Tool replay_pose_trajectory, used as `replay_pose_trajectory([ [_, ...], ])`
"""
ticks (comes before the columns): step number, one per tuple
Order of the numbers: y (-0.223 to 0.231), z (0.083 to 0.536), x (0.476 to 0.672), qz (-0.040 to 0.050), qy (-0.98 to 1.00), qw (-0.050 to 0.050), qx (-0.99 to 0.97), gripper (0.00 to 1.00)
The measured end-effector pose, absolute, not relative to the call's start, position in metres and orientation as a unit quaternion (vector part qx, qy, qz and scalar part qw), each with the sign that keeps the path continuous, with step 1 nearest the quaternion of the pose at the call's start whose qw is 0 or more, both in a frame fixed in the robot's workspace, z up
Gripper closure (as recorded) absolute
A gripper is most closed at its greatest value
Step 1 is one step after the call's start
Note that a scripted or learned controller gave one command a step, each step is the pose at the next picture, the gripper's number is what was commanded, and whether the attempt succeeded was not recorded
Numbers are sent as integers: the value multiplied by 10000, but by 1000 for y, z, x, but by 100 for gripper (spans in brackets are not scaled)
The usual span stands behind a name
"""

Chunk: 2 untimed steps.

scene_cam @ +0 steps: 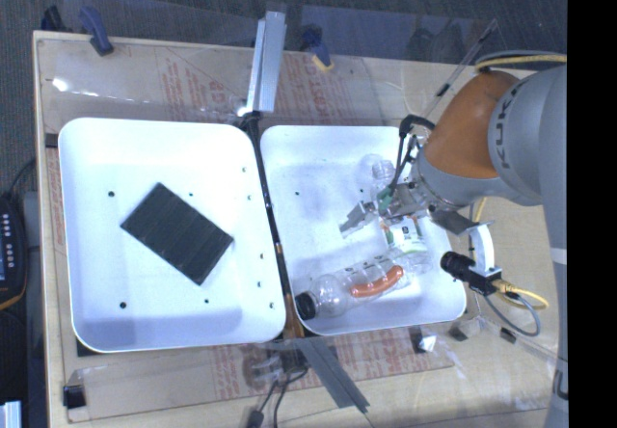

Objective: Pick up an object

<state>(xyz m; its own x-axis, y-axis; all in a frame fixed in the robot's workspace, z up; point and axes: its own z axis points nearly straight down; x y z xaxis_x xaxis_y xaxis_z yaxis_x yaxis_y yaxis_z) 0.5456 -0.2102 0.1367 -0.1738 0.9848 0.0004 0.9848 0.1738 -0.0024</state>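
Here, several small objects are seen in the right bin, gathered in its near-right part. A clear plastic bottle with a dark cap lies on its side by the near wall, and an orange, sausage-shaped item lies just beside it, seemingly inside or under clear wrapping. A small white item with green markings is found between the orange item and the arm's wrist, and a rounded clear piece lies toward the bin's far side.

The gripper is lowered into this bin, above the clutter. The grey fingers are directed toward the bin's middle; whether they are spread or pressed together cannot be told, and nothing can be made out between them. The orange item and the bottle lie on the near side of the fingers, a little apart from them; the white and green item lies just behind them, toward the wrist; the clear piece lies on their far side.

The wrist is carried by the grey arm with its orange band, entering from the right over the bin's rim.

Well away from the fingers, beyond the divider, the left bin is seen holding a dark rectangular pad, lying flat and turned at an angle.
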Motion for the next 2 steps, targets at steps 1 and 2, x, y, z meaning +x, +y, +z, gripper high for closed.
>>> replay_pose_trajectory([
  [1,-210,137,546,8,-7661,10,-6427,0],
  [2,-210,147,546,14,-7676,12,-6409,100],
])
